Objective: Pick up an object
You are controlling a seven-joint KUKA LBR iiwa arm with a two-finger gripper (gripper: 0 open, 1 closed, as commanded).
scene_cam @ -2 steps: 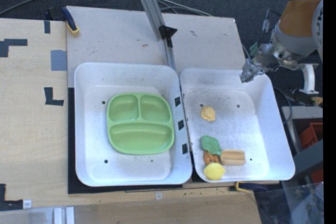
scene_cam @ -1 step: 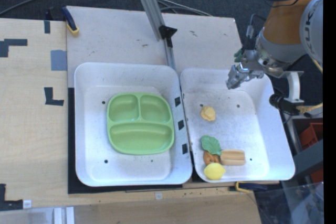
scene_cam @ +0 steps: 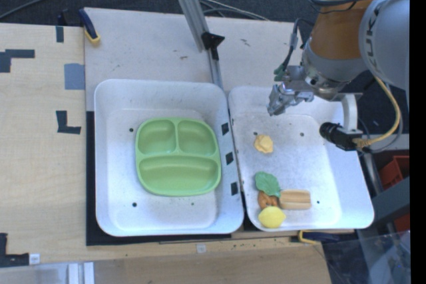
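Pale wooden bench under two shallow white bins side by side, dark floor and cables beyond. Left bin: a green divided plate, lying flat near the middle. Right bin: a small yellow lump left of centre, alone; at the near edge a cluster, close together, of a green leaf piece, an orange-brown piece, a tan hot-dog bun and a yellow lemon. Gripper above the right bin's far left corner, pointing down, nothing visibly between its fingers, well apart from the yellow lump; spread or pressed together, cannot tell. Grey arm with orange band at far right. Slanted metal rail at the far side.
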